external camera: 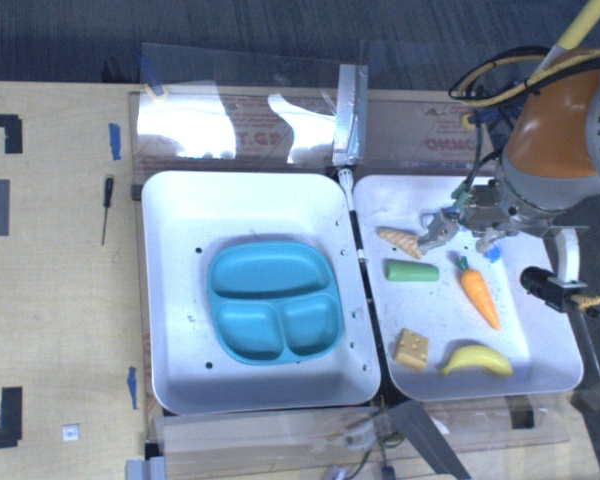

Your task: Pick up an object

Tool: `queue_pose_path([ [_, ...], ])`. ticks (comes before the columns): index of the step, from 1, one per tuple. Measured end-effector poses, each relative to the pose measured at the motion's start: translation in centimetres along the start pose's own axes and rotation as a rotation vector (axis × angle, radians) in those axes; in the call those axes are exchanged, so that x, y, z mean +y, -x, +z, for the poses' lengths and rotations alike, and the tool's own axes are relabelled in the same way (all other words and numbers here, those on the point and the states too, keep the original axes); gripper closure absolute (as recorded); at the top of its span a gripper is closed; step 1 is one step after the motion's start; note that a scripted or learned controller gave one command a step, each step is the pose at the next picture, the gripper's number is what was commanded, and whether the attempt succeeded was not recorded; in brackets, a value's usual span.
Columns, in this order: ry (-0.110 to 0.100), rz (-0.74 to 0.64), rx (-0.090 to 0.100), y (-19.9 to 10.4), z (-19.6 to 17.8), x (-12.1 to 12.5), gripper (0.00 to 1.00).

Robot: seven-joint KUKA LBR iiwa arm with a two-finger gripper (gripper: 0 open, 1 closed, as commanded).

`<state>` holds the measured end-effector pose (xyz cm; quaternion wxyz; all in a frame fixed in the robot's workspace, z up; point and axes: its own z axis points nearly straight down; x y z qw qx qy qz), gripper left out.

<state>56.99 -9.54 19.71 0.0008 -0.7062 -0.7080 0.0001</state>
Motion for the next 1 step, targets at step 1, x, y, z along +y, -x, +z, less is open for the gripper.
queue_pose_path([
  [1,0.027,0.045,-0.007,4.21,8.45,-2.34,0.00],
])
